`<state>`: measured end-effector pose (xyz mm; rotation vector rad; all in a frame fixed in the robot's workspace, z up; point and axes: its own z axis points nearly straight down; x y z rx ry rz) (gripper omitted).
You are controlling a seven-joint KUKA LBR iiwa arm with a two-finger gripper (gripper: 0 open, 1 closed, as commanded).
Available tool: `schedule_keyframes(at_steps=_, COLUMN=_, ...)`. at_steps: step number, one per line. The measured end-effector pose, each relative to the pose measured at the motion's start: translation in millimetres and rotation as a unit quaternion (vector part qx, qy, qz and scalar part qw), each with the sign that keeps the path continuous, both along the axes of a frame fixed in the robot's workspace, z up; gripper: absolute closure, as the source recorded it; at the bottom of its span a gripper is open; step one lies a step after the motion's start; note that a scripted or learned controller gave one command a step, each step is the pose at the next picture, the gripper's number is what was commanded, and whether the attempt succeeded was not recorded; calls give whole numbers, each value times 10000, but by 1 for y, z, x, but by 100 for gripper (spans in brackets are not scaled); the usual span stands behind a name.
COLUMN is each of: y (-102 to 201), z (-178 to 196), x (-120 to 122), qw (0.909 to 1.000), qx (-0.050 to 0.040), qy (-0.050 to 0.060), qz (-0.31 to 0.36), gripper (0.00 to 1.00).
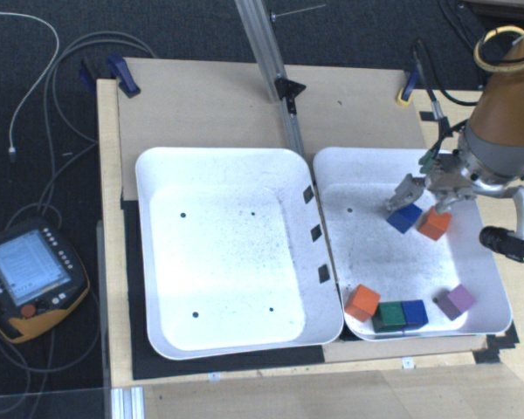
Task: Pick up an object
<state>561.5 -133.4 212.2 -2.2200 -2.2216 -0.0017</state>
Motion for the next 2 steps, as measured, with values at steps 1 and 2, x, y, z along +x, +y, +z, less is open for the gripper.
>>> schedule_keyframes(at_steps=1, y=-20, z=-99, x=47, qw=10000, qx=-39, qy=-36, qz=-4, gripper=0)
schedule_keyframes(at_steps=2, y=-19, z=-83, x=49, qw=10000, qx=-35, qy=-82, qz=8, gripper=100)
